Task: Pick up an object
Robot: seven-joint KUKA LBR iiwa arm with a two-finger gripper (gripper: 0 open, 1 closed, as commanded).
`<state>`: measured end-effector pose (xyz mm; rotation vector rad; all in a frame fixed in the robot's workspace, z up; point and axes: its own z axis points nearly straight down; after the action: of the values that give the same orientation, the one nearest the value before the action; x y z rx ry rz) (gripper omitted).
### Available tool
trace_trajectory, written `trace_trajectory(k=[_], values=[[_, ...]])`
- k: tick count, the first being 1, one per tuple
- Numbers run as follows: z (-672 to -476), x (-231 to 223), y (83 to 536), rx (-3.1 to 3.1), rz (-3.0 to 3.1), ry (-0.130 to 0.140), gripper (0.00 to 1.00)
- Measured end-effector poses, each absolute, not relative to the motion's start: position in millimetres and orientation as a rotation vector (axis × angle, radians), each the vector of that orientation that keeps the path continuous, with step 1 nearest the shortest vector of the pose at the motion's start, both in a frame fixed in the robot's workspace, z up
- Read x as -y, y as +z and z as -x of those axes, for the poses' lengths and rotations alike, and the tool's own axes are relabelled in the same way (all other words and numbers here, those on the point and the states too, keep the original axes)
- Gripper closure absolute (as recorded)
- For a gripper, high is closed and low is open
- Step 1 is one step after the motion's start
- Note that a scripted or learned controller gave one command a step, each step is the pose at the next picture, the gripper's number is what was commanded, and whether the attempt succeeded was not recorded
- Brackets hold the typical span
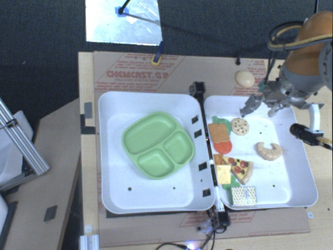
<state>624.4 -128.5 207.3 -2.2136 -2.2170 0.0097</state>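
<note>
While the arm (307, 51) leans in from the upper right of the frame, its gripper (263, 104) hovers over the top edge of the right-hand bin (299, 163), fingers spread apart with nothing between them. So the step in hand looks like the approach — nothing has been picked yet.

Just below and left of the fingertips lies a round cookie (239, 126), the nearest candidate. Further left, against the divider, sit an orange slice of toast (219, 133) over something green, and a red disc (223, 147) under it. Toward the middle right rests a croissant (269, 151); lower down, a pizza wedge (241, 168) beside a yellow block (223, 174), and a patterned packet (244, 195) near the bottom rim. A pale egg-like ball (245, 78) sits outside the bin, on the board above it.

In the left bin (112, 191) a green divided plate (157, 145) lies alone.

Next, I reckon, the gripper must drop onto one item — the cookie seems handiest — and straddle it squarely; being flat, it could slip out
</note>
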Motion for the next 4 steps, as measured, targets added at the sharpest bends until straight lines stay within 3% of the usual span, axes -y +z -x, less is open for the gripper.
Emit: trace_trajectory(k=[1, 3, 4], values=[[-627.1, 128, 214, 2.226, 2.218, -0.002, 0.0], [-627.1, 119, 91, 2.225, 2.214, 0.002, 0.0], [-629.4, 120, 88, 2.227, 2.22, -0.005, 0.0]])
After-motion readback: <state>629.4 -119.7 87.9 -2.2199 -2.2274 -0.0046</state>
